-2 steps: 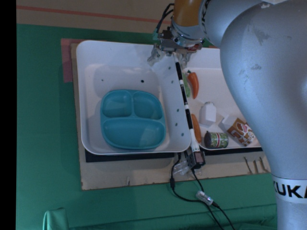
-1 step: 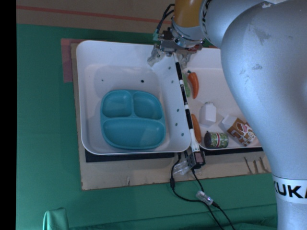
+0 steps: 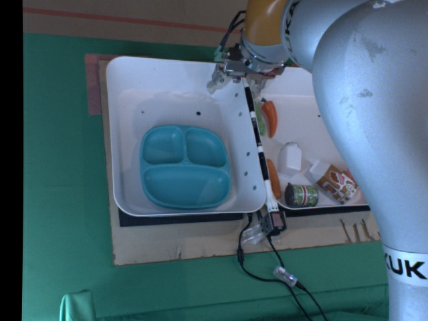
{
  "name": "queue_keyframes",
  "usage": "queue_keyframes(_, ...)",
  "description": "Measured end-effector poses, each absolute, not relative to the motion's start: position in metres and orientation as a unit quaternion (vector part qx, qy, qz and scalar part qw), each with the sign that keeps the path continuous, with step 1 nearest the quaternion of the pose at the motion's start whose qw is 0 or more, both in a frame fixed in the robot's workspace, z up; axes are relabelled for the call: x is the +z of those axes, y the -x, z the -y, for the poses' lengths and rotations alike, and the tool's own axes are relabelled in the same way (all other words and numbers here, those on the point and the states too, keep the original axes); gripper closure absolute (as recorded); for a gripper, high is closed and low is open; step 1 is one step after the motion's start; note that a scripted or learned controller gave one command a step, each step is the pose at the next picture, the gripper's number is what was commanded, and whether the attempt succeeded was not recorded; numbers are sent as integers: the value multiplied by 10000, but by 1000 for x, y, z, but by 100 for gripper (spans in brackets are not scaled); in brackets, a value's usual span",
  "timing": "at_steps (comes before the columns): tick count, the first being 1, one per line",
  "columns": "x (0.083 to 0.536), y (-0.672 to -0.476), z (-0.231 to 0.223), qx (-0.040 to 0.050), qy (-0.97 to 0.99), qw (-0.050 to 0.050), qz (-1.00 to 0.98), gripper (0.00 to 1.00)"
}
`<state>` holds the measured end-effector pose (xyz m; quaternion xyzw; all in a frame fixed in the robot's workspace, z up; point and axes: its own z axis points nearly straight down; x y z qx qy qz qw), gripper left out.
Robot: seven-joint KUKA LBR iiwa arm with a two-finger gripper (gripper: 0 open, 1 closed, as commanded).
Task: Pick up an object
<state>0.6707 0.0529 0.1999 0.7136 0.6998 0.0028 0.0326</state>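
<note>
"KUK", perhaps KUKA, on arm (image 3: 374,112)

A black-and-white strip (image 3: 257,139) runs from just beneath the gripper (image 3: 224,77) toward the camera. At its far end, cables (image 3: 283,275) cross cardboard (image 3: 167,243) onto green cloth (image 3: 60,179).

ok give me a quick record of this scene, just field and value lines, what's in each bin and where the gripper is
left bin: holds a teal divided plate, lying flat
right bin: holds a carrot, a small white bottle, a dark can on its side, and a patterned cup tipped over
gripper: at the far end of the divider between the bins
gripper fingers: cannot tell
held item: none seen
bench cover: green cloth
cables: black, at the bins' near edge
</note>
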Motion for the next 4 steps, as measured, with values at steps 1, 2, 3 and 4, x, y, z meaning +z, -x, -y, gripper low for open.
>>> queue_keyframes(1, 198, -684, -52, -158, -7132, 140, -7006, 0)
queue_keyframes(2, 198, -687, -53, -207, -7132, 112, -7005, 0)
queue_keyframes(3, 197, -683, -54, -158, -7136, 193, -7001, 0)
queue_keyframes(4, 198, -682, -54, -147, -7132, 200, -7006, 0)
